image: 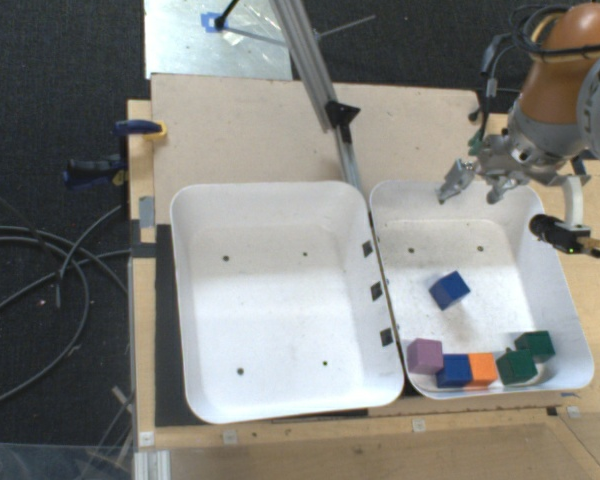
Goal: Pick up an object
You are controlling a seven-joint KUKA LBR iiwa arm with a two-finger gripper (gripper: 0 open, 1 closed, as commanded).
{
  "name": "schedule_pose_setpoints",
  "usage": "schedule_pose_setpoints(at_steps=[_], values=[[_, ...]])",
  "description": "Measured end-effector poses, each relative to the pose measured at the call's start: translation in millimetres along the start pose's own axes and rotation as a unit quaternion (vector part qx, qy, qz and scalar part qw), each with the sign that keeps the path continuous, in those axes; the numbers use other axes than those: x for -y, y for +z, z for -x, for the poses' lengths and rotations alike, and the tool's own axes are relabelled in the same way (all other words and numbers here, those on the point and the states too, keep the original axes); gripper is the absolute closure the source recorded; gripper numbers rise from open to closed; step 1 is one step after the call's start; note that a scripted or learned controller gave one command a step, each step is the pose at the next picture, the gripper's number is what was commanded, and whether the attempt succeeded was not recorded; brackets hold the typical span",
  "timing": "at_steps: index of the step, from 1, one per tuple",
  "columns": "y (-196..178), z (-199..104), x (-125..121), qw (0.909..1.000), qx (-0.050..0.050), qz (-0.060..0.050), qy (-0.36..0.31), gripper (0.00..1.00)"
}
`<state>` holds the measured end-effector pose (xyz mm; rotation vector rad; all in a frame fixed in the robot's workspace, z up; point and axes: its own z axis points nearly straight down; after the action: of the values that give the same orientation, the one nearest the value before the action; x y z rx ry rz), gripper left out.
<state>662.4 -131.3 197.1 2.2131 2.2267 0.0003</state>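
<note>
My gripper point(477, 186) hangs over the far edge of the right bin point(555, 298), open, with nothing between its fingers. A blue cube point(449, 290) lies alone in the middle of that bin, well below the gripper. Along the bin's near edge sit a purple cube point(425, 355), a second blue cube point(455, 370), an orange cube point(482, 368) and two dark green cubes point(525, 356).
The left bin point(195, 298) stands beside the right one, sharing a divider with black clips. A slanted metal pole point(315, 63) crosses the back of the bench. A blue clamp point(115, 163) grips the bench's left edge.
</note>
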Motion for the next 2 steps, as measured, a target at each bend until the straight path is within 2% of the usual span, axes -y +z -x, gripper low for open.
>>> schedule_pose_setpoints(at_steps=[1,2], values=[[108,-28,39,1.0,-0.002,-0.004,0.001,0.0],[107,-24,108,1.0,-0.001,-0.004,0.004,0.0]])
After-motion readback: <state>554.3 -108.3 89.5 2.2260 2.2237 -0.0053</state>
